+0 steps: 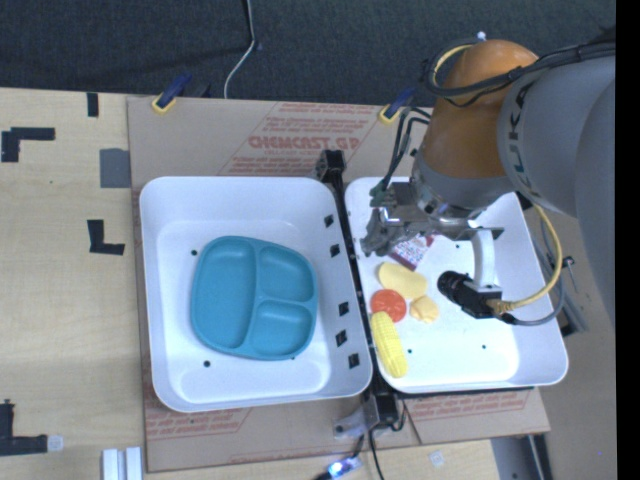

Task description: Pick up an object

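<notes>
— Camera view first: where are you, and what is under you?

— My wrist hangs low over the right bin (pixel 540 363), at its back-left part, close to the divider. My fingers (pixel 392 230) point down there, and just beside them, toward the front, lies a small red-and-white packet (pixel 408 252). I cannot tell whether they are spread or pressed together; my own wrist hides too much of them, and nothing shows between them.

— What else is within reach?

— Nearer the front of the same bin: a yellow toy piece (pixel 403 279), a red toy tomato (pixel 389 305), a second small yellow piece (pixel 424 310), and a toy corn cob (pixel 388 343) against the left wall. The cob's long axis runs front to back, along the divider.

— And the other bin?

— The left bin (pixel 160 208) holds a blue divided plate (pixel 254 297), well apart from me.

— So which way does the move go?

— I judge the packet the nearest choice: it lies just forward of my fingers, so a short shift toward the front and a drop should do.
</notes>
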